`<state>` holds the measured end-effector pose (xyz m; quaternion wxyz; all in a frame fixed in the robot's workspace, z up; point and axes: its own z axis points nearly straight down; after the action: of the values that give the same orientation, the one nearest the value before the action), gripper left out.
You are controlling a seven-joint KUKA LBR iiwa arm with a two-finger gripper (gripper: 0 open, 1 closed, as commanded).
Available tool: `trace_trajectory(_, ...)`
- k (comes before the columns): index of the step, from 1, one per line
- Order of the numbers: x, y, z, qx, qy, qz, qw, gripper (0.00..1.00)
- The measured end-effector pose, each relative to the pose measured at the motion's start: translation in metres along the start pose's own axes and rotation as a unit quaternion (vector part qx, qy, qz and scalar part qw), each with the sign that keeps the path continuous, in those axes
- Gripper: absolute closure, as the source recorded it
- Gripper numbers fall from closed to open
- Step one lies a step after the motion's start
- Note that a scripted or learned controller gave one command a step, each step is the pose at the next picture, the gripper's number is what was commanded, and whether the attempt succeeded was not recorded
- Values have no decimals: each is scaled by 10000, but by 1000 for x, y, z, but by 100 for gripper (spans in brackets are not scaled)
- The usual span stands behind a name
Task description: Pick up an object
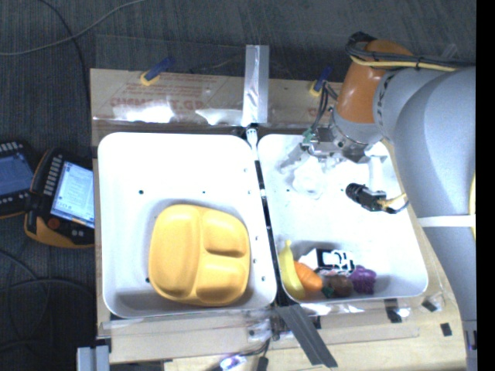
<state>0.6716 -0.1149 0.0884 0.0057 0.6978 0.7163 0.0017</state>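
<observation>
The arm (433, 137) reaches from the right over the right bin (402, 238), its gripper (321, 147) low near the far wall; finger state unclear. Small objects (329, 273), hard to identify, cluster at the near wall

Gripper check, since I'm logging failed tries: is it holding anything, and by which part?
Cannot be told: the gripper hovers over the right bin's far end, and nothing is visibly in its grasp.

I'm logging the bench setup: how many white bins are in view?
2. The left bin holds a yellow tray. The right bin holds a banana and small toys along its near edge, with the gripper over its far end.
</observation>
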Motion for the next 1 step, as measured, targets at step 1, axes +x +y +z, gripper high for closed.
trace_trajectory(1, 13, -112, -3, -5, 21, -825, 9966, 0)
